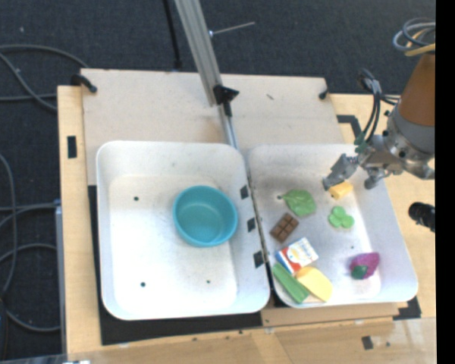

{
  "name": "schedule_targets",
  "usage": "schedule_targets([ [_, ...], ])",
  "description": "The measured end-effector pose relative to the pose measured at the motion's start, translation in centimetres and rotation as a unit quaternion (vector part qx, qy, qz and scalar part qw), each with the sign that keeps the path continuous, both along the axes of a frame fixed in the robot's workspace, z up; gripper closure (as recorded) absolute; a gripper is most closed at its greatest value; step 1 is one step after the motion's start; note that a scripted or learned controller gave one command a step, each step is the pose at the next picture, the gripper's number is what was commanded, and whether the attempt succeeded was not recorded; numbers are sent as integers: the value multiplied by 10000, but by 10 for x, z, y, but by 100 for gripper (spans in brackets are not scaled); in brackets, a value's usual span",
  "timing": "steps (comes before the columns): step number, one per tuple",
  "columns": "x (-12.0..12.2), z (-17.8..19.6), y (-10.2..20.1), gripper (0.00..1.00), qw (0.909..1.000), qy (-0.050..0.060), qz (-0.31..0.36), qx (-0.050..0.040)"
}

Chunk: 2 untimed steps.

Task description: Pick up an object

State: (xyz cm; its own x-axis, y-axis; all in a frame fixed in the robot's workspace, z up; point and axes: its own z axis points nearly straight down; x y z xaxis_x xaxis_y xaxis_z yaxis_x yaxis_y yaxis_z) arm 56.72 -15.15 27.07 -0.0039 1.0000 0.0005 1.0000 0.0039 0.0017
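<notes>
Pincer [354,174] hangs over the right bin's [390,226] far corner, fingers spread, nothing between them. Likely target: small yellow block [340,190] just beside and below, lying loose on the bin floor. Nearby: flat green leaf piece [299,202], green knobby piece [340,218], brown ridged bar [285,227], all look like moulded plastic. Teal bowl [205,215] sits alone in the left bin [121,203], smooth and round.

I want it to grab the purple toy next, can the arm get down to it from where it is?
Probably yes. The purple toy lies by itself in the right bin, with bare floor around it; the claw hangs over the same bin, nothing between them.
</notes>
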Motion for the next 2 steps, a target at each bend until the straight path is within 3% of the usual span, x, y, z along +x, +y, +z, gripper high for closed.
schedule_targets([
  [1,0,0,0,0,10000,-2,-5,1],
  [2,2,-57,-11,0,10000,30,-27,-13],
])
